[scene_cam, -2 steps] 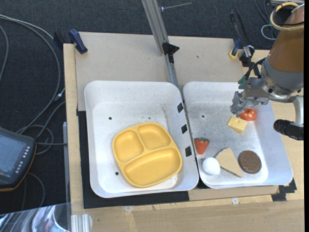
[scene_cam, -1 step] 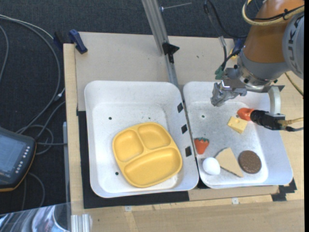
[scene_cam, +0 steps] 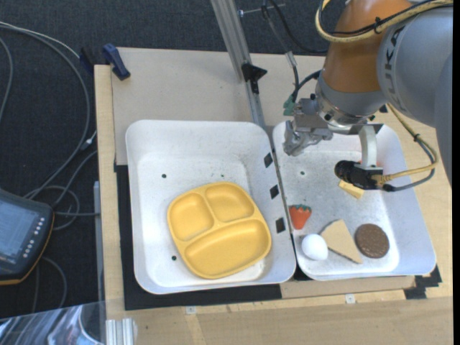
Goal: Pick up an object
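Camera view: the gripper [scene_cam: 295,144] hangs over the right bin's [scene_cam: 410,200] upper left part, nothing visible between its tips. A strawberry [scene_cam: 300,215], white egg [scene_cam: 314,246], tan wedge [scene_cam: 341,239] and brown disc [scene_cam: 372,241] lie near that bin's front edge; a yellow divided plate [scene_cam: 218,228] sits in the left bin [scene_cam: 144,157].

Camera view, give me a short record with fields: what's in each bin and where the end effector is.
left bin: yellow divided plate
right bin: strawberry, white egg, tan wedge, brown round cookie, small yellow piece
end effector: over the right bin's upper left part, near the divider
held object: none seen at the end effector
arm: enters from the right, orange band above the wrist
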### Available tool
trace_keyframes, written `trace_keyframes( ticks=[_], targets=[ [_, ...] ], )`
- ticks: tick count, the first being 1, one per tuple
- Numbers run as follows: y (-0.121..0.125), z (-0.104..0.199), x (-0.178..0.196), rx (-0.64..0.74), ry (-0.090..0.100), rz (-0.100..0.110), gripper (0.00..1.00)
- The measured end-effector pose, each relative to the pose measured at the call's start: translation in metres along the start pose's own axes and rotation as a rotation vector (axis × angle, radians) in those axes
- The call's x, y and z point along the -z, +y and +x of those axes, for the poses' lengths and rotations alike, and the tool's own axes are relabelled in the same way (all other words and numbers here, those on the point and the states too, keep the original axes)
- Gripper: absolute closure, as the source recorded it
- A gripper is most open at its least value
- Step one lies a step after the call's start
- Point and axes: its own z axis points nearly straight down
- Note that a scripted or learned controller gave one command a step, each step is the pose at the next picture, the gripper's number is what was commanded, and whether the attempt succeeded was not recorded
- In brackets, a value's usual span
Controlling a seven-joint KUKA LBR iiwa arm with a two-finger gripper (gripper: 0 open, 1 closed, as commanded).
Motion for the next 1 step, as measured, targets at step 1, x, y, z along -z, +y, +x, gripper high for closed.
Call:
trace_keyframes(
  ticks=[1],
  targets=[
    [0.0203, 0.0557, -0.0101, -0.001, -0.001, -0.001, 1.0]
  ],
)
